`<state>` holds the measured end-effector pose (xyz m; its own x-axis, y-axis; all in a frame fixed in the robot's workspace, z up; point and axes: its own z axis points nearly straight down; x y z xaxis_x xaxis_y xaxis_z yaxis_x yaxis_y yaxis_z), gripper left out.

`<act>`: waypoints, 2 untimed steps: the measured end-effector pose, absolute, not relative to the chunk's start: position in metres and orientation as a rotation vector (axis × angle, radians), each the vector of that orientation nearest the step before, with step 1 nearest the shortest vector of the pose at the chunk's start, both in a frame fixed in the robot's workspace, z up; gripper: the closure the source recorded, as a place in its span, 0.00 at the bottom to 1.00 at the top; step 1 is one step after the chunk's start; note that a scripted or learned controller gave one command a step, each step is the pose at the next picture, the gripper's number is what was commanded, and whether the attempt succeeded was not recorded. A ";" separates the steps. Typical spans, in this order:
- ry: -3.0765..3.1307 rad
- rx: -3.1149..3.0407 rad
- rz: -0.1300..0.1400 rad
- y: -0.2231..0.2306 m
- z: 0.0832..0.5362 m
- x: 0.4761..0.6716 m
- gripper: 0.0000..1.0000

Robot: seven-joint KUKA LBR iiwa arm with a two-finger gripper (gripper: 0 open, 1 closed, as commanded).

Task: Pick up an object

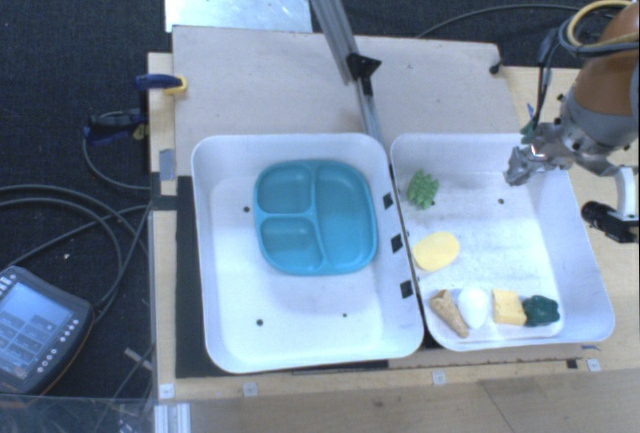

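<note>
Right bin (585,251), near to far: cone, white egg, yellow block and dark green piece along its near wall; yellow lemon (437,250) mid-bin (likely light, smooth; grip across its width); gripper (522,166) beyond, jaws' state indiscernible

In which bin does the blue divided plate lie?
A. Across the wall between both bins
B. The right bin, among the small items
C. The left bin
C: the blue plate lies flat within the left bin, while the small items sit in the right bin.
</note>
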<state>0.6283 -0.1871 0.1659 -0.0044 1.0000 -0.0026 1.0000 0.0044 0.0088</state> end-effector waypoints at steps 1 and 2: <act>2.222 2.211 0.006 -0.192 0.211 0.631 1.00; 2.224 2.210 0.005 -0.192 0.240 0.633 1.00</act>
